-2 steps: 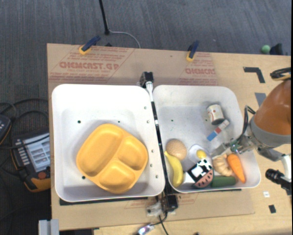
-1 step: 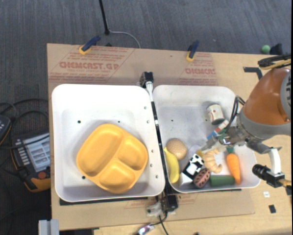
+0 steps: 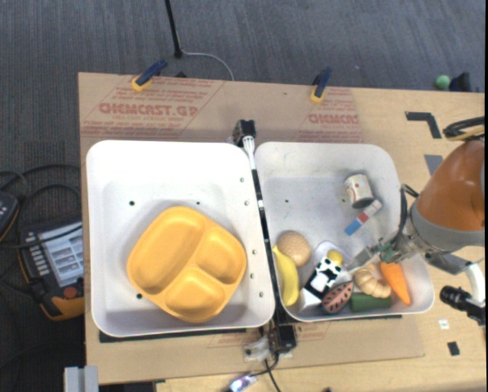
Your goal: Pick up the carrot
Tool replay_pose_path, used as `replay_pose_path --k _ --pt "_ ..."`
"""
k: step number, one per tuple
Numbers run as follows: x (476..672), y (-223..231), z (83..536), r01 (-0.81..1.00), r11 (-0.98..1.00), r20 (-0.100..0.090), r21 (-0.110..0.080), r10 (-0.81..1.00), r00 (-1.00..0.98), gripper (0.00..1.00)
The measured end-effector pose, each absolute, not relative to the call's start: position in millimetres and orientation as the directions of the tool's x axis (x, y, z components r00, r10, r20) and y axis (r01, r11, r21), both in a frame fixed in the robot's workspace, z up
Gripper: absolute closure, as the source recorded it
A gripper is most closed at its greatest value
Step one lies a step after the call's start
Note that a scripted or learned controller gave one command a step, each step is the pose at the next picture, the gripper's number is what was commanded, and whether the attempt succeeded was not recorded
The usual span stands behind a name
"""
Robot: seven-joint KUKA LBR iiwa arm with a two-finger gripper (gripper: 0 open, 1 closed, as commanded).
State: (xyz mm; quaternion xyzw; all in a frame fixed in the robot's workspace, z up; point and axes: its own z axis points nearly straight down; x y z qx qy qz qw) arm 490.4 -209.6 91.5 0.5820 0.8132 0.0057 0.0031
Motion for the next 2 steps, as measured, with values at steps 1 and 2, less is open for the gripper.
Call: replay_pose_path --k 1,2 --pt "489.4 -204.3 89.3 0.944 0.328 0.015 0.008 0.944 -0.329 0.0" --pt "490.5 -211.0 99.9 0.947 0.321 -0.006 0.015 0.947 -0.321 1.0"
